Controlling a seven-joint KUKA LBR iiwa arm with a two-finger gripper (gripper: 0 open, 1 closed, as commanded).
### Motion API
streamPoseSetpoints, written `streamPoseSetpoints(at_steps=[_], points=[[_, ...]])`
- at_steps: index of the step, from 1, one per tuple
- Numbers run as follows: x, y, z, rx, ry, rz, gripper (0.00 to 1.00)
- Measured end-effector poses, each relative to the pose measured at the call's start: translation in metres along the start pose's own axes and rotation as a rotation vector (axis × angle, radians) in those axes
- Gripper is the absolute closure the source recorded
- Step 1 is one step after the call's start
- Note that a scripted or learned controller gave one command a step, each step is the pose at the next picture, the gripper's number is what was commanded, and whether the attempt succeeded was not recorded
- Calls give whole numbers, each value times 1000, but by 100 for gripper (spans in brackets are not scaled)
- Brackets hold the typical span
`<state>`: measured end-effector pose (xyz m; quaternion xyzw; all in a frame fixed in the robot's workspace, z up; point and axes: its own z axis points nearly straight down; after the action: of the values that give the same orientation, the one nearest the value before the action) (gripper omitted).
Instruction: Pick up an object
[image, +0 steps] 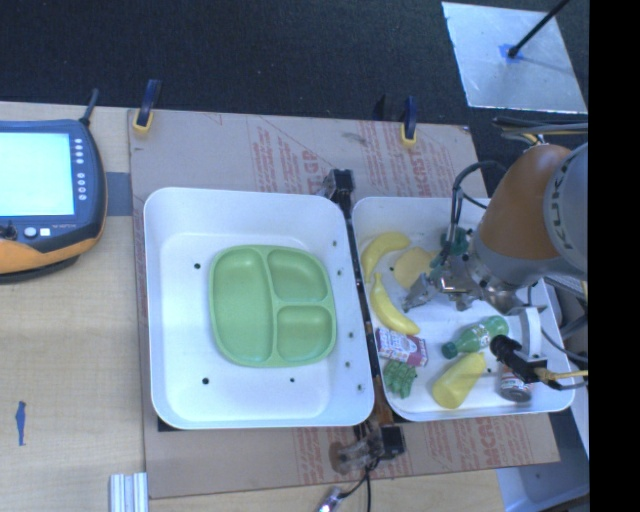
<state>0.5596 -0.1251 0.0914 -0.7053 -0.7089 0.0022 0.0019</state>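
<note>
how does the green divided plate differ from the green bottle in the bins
The pale green divided plastic plate lies flat in the left white bin; the darker green plastic bottle lies on its side in the right white bin. The plate is far larger and sits apart from other items, while the bottle lies among clutter beside a yellow banana. Both are green.

Two white bins (160, 300) are seen on a tan desk (60, 350) under brown cardboard printed with faded red lettering (280, 150). A pale green divided tray (272, 305) is shown in the left one. Yellow bananas (392, 310), a green bottle (476, 336), a yellow pear-like piece (458, 381) and a pink-and-white packet (400, 347) are shown in the right one.
</note>
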Motion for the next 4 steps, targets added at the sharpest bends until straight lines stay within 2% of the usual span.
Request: streamPoseSetpoints(at_steps=[1, 2, 3, 4], points=[[-51, -77, 1, -2, 0, 1, 0], [-25, 20, -11, -4, 0, 0, 0], [-87, -77, 0, -1, 1, 2, 0], [-65, -17, 0, -3, 0, -2, 0]])
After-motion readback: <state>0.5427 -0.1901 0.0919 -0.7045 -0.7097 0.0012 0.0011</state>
